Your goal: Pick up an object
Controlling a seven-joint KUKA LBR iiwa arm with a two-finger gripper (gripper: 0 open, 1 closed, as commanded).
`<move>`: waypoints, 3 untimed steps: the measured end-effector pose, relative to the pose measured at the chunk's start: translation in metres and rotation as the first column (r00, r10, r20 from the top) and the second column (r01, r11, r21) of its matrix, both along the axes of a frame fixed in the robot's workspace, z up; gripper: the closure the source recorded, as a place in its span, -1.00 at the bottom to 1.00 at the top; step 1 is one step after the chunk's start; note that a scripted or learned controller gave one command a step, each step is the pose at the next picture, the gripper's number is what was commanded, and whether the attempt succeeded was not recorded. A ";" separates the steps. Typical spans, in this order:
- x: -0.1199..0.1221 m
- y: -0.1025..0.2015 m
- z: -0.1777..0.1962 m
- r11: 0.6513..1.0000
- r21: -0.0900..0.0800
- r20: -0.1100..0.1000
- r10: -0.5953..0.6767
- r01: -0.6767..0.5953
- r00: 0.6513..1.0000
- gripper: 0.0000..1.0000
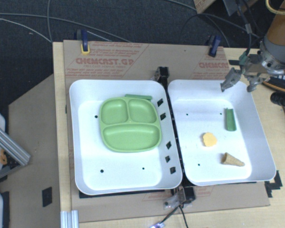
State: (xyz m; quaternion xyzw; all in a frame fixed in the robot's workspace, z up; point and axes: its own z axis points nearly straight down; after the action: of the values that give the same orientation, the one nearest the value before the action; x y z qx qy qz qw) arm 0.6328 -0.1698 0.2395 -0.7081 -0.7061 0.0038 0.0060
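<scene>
In the right bin point(256, 175) lie a green stick point(230, 119), a round yellow piece point(209, 139) and a tan wedge point(232, 160). My gripper point(240, 83) hangs over the bin's far right corner, above and behind the green stick, well apart from it. Its two fingers are spread open with nothing between them. The left bin point(85, 170) holds a green divided plate point(129, 124), with a thin green strip point(138, 97) just behind the plate.
Black clips point(162, 73) join the two bins along the middle seam. Blue clamps point(85, 40) hold the brown board at the back. Cables run over the dark floor behind, and a metal rail point(7, 145) sits at the left.
</scene>
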 end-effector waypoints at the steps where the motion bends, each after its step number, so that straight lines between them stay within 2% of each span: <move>1: 0.003 0.000 0.008 1.000 -0.003 0.013 0.003 -0.003 1.000 -1.00; 2: -0.003 0.003 -0.053 1.000 -0.001 0.008 0.003 -0.003 1.000 -1.00; 3: -0.003 0.007 -0.095 1.000 -0.001 0.009 0.004 -0.004 1.000 -1.00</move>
State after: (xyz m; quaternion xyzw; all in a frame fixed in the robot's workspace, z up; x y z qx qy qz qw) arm 0.6300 -0.1632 0.1442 -0.7068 -0.7074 0.0013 0.0025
